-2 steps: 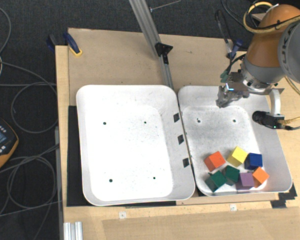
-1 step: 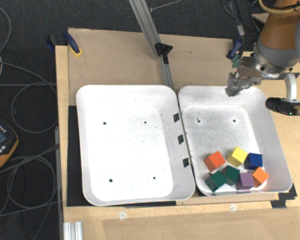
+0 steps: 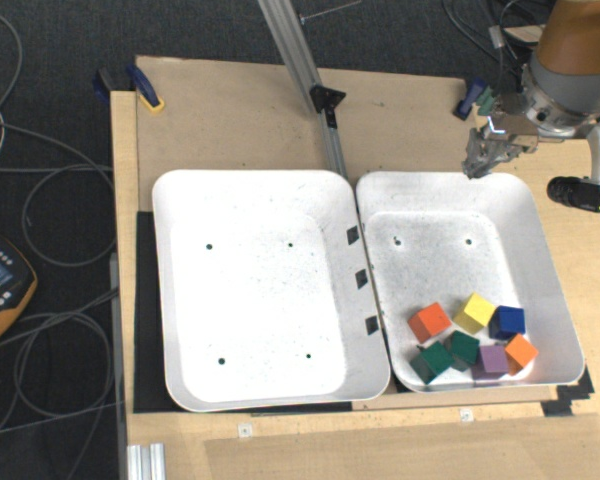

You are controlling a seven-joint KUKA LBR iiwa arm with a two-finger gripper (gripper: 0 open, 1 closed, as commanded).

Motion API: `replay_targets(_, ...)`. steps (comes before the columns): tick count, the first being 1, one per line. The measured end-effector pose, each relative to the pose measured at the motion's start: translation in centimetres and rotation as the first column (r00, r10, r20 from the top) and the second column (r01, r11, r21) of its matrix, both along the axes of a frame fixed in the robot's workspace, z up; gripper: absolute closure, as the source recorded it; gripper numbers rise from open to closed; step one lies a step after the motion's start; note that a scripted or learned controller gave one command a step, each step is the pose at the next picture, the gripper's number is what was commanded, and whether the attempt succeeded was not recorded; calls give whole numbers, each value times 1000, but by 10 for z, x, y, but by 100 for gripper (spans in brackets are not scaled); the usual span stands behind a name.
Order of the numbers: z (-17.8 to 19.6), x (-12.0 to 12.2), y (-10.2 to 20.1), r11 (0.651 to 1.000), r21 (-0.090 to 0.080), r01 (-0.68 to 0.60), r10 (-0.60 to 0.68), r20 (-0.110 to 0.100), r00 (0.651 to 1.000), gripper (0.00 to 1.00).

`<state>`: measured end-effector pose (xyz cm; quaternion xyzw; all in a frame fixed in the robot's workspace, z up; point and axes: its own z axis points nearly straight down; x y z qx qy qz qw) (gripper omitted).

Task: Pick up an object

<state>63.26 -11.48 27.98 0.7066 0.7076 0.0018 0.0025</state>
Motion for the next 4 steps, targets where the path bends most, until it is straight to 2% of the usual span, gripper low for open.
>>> replay_targets(1,2,-12,52,1000,3,-5,5,-6,1000,100)
replay_targets(3,-35,-28,154,1000,4,-5,5,-9,1000,100)
replay_targets(4,-37,-45,210,1000,4,-6,6,-9,1000,100)
